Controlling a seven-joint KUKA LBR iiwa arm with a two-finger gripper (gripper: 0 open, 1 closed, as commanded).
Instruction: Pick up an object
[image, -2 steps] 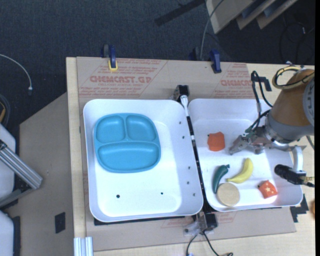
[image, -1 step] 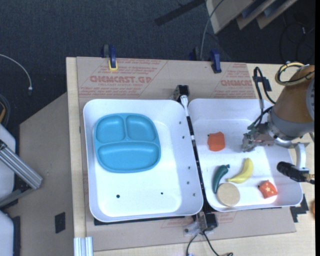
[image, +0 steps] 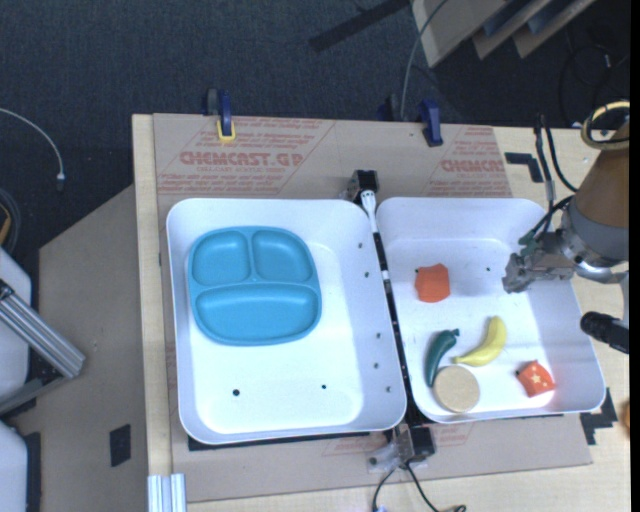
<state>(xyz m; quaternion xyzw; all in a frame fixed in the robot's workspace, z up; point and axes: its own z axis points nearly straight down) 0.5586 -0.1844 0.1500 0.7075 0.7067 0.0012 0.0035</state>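
Claw (image: 520, 275) near right bin (image: 400, 300) rim

A blue divided plate (image: 256, 285) is taking up the left bin's (image: 205, 400) far half, leaving its near floor open; banana (image: 484, 343), green pepper (image: 440, 354) and round disc (image: 457, 388) are crowding the right bin's (image: 400, 330) near side.

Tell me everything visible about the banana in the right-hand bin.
The banana is a small yellow curved piece, smooth like plastic toy food, lying flat on the floor of the right bin. It runs diagonally, its upper end pointing toward the far right and its lower end toward the green pepper and the round tan disc, which it appears to touch or nearly touch. The gripper is above it in the view, apart from it.
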